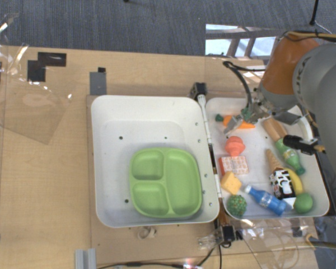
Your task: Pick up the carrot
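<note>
A grey KUKA arm with an orange band reaches in from the right over the far end of the right-hand bin [323, 203], its gripper [242, 120] lowered onto the carrot [239, 123], a small orange piece lying near that bin's back left corner. The gripper's tips sit right at the carrot, but how far apart they stand, and whether the carrot is between them, cannot be made out from this angle. Nearer the camera in the same bin lie a reddish-orange toy fruit [234, 145], a red-and-white patterned packet [234, 165], a yellow block [231, 182], a green knobbly ball [237, 205], a blue bottle [266, 199] and a green bottle [288, 155]. The left-hand bin [109, 114] holds a green divided plate [166, 181].
</note>
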Controlling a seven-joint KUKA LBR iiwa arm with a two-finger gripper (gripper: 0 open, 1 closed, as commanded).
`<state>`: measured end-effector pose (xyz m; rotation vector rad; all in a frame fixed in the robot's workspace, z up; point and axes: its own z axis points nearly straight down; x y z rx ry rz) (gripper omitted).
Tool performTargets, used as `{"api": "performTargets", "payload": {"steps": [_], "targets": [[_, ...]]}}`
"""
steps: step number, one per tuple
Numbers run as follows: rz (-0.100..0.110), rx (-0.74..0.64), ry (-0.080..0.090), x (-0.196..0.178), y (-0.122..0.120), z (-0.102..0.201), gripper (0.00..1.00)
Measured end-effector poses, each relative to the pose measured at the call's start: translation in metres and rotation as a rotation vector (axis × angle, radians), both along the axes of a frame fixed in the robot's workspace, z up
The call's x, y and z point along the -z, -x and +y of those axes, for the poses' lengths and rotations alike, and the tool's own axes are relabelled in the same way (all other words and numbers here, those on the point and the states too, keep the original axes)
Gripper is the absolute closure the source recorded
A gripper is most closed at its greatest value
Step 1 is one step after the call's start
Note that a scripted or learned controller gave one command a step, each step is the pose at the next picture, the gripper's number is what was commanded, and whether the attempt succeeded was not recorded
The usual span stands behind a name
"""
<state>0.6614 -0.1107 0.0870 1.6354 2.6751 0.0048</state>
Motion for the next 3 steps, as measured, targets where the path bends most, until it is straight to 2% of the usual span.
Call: {"api": "performTargets", "payload": {"steps": [1,2,3], "targets": [[0.001,0.462,-0.003,0.0,0.019,0.011,0.0],[0.001,0.454,-0.002,-0.012,0.018,0.012,1.0],[-0.002,0.729,-0.007,-0.101,0.039,0.08,1.0]]}}
